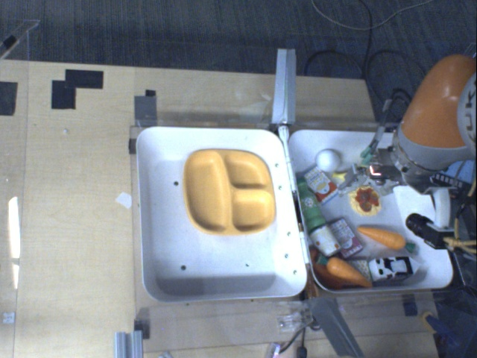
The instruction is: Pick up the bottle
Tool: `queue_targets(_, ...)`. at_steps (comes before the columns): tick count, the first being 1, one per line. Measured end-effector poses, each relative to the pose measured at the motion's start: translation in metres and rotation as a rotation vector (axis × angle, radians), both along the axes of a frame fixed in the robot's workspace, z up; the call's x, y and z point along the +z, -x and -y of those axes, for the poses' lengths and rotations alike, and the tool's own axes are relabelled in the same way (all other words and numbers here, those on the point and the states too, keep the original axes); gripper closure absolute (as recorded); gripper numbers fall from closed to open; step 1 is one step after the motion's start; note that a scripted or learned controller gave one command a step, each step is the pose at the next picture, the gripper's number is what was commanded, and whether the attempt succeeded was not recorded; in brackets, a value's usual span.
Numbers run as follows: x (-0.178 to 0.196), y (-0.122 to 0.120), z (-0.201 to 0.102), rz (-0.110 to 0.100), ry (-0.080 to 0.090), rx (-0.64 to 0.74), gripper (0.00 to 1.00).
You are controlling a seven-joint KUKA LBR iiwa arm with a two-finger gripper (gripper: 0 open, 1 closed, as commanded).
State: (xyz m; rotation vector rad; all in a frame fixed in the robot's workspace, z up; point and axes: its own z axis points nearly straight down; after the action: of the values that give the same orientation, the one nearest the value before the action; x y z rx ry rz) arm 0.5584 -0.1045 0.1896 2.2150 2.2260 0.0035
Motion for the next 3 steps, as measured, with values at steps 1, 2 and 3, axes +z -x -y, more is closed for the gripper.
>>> queue_targets(1,-0.096,0.066,-0.015,0.0,0.0,0.045,0.0)
queue_targets(2,-0.1,-0.001,-0.015,0.011,0.0,-0.055,0.0)
queue_targets(3,-0.104,-0.095,-0.01,-0.018,-0.002,-0.151,0.0)
